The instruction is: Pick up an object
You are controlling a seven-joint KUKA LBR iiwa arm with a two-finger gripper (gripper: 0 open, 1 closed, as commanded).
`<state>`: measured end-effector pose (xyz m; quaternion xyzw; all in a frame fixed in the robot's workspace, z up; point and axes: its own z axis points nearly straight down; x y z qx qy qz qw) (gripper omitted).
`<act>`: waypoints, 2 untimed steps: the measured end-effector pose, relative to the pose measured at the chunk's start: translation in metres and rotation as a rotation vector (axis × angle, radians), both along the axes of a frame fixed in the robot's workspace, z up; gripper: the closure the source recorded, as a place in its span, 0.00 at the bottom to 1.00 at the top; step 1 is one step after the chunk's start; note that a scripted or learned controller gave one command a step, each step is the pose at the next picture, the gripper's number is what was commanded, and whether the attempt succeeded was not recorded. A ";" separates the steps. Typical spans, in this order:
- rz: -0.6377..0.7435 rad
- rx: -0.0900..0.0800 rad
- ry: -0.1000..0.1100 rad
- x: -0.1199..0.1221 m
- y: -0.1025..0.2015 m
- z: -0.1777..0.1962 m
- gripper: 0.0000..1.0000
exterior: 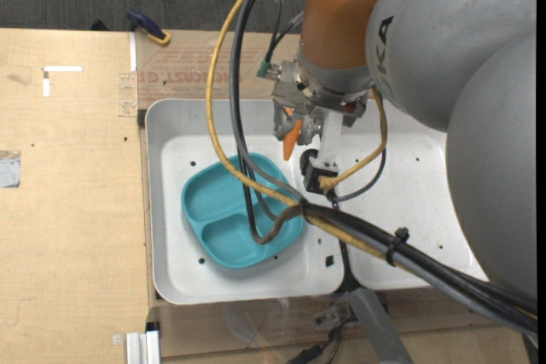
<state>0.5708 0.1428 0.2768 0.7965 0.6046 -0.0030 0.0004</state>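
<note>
Teal divided dish [232, 213] in left bin [171, 268], lower-left of pincer [309, 151], pincer state unclear

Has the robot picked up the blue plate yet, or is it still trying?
Nothing looks done yet: the blue plate lies flat in the left bin, with cables draped over its right side. The gripper hangs above the bin's back right part, past the plate's edge. Reaching down, gripping and lifting all remain.
</note>
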 end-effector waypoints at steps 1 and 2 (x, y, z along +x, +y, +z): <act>-0.540 -0.002 -0.001 0.035 0.044 -0.117 1.00; -0.348 0.000 -0.003 -0.013 0.012 0.017 1.00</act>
